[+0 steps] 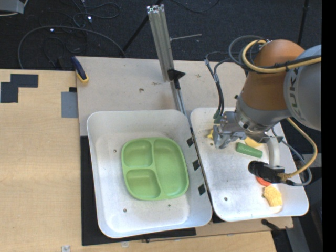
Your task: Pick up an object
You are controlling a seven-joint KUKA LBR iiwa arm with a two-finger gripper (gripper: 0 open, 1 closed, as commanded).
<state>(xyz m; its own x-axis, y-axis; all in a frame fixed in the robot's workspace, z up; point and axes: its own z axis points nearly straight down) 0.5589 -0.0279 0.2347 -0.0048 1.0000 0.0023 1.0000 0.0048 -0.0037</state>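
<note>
Bench layout: a pale wood-grain bench (37,167) carries a beige board (121,88) on which two shallow white bins sit side by side, with dark floor and loose cables beyond the far edge. The arm (310,83) enters from the right, its orange band (270,83) bulging above the wrist, and the wrist points steeply down into the right bin (231,196). The gripper (223,139) sits low over the far left part of that bin, close to the wall next to the left bin (105,203). Whether the gripper is open or closed cannot be told at this angle, and no object is seen in its grasp. Candidate objects all lie in the right bin. A green piece (248,150) lies just to the right of the gripper, tilted across the floor. A yellow piece (253,141) lies just beyond it, partly hidden under the wrist. An orange-red piece (263,180) lies nearer, and a yellow ridged piece (272,196) lies near the near right corner. The left bin holds a green divided plate (155,168), lying flat near its centre. An aluminium post (160,41) stands upright on the board, far from the bins. A blue-and-yellow tool (80,70) lies at the board's far left corner.
</note>
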